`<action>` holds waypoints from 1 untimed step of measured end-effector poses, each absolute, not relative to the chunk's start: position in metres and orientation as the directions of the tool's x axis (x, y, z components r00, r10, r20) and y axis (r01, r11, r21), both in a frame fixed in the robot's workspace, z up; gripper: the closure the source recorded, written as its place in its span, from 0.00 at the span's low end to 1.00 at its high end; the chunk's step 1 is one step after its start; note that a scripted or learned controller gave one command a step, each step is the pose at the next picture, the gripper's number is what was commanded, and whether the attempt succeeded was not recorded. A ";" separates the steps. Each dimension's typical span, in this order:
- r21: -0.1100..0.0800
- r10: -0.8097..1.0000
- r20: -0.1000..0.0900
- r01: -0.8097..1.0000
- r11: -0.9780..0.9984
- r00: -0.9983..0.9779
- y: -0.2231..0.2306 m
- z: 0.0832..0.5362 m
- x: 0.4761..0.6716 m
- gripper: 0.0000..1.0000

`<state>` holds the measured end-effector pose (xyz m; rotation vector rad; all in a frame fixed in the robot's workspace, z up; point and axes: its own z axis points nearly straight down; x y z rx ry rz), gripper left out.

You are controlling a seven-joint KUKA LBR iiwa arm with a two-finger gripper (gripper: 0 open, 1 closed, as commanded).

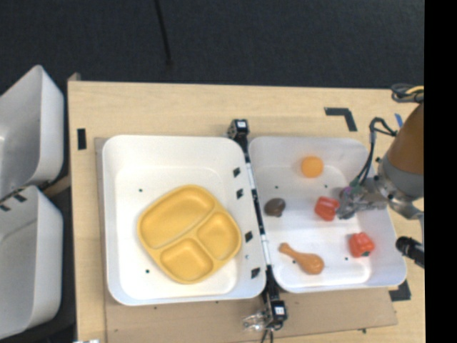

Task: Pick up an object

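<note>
We see the gripper (pixel 347 207) low in the right white bin (pixel 285 156), just beside a small red rounded object (pixel 326 208); whether it is clenched we cannot tell. A yellow three-compartment plastic tray (pixel 188 232) lies in the left bin (pixel 121 191).

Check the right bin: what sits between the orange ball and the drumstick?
Camera view: the brown round piece and a red piece flank the line from the orange ball to the drumstick; on the line itself, bare white bin floor.
</note>
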<state>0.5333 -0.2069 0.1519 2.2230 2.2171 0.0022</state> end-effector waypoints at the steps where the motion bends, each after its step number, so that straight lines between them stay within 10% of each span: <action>1: 0.004 1.000 -0.002 1.000 -0.004 0.004 -0.211 0.198 0.527 1.00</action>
